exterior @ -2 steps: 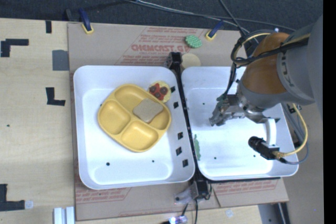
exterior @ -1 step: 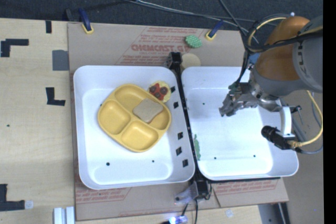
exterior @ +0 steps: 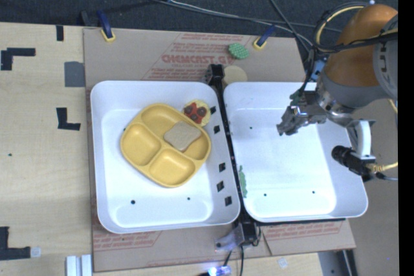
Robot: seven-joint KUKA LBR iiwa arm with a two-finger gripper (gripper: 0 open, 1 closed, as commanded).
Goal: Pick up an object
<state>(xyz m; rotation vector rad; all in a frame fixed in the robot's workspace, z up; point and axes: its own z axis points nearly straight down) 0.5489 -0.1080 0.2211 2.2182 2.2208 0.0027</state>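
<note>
Two bins: shallow, white, smooth, with rounded corners; left bin (exterior: pixel 103 158) and right bin (exterior: pixel 323 203) sit side by side on a cardboard sheet (exterior: pixel 168 55).
Tray: yellow, glossy, rounded and split into compartments (exterior: pixel 145 139); it lies tilted in the middle of the left bin.
Toast: flat tan slice (exterior: pixel 182 135) resting on the tray toward its right side.
Berries: small dark red cluster (exterior: pixel 196 112) at the tray's far right corner, near the bin's right wall.
Gripper: dark metal (exterior: pixel 289 125), over the right bin near its far edge; fingers close together with nothing seen between them.
Arm: grey with an orange band (exterior: pixel 362 35), over the right bin's far right corner.
Green piece: small, dotted (exterior: pixel 238 50), on the cardboard beyond the bins.
Divider: black strip (exterior: pixel 223 139) between the bins.
</note>
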